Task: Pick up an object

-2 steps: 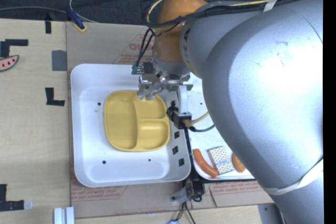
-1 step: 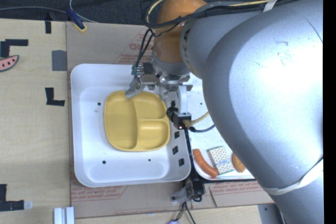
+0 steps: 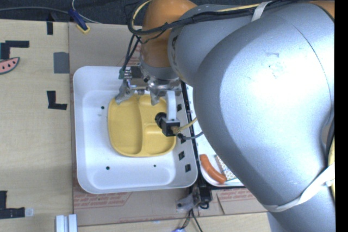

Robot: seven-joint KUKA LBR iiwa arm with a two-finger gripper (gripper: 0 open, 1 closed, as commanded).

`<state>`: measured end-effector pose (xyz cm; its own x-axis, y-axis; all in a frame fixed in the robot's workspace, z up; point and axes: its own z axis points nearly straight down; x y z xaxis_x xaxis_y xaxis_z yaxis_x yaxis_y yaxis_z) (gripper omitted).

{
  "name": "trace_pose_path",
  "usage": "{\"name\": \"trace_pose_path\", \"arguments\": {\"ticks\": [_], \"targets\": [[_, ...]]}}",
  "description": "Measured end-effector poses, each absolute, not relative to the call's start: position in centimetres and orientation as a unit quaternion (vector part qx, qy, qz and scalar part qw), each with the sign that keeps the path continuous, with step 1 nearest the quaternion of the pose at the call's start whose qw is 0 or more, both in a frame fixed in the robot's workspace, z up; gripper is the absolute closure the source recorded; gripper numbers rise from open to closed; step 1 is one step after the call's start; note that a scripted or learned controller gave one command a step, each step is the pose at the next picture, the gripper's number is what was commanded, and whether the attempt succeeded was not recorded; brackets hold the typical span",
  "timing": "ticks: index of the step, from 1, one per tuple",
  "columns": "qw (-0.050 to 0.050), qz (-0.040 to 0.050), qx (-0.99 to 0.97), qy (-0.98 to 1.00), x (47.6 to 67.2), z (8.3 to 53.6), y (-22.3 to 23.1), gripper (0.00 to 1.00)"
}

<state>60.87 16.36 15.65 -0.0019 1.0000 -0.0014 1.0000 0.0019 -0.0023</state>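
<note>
Left bin (image 3: 89, 117): yellow plate (image 3: 136, 127) lies flat mid-bin. Gripper (image 3: 140, 94) sits at its far rim, fingers spread wide, nothing between them. Likely light, stiff, slick plastic; you'd best grip the rim. Right bin: orange sausage-like item (image 3: 212, 169).

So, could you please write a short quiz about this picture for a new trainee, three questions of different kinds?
1. True or false: the gripper is above the left bin.
2. Multiple choice: what lies in that bin? A) a blue cup B) a yellow divided tray C) a green ball
3. Fill the gap: the orange sausage-shaped toy lies in the ____ bin.

Key: 1 true; 2 B; 3 right.
</note>
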Motion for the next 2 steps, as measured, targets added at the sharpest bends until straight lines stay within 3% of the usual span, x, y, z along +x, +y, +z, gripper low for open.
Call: {"name": "trace_pose_path", "arguments": {"ticks": [1, 2], "targets": [[0.000, -0.0037, -0.705, -0.709, 60.3, 8.7, 20.3, 0.00], [0.004, -0.0059, -0.704, -0.710, 63.9, 8.7, 19.5, 0.00]]}}
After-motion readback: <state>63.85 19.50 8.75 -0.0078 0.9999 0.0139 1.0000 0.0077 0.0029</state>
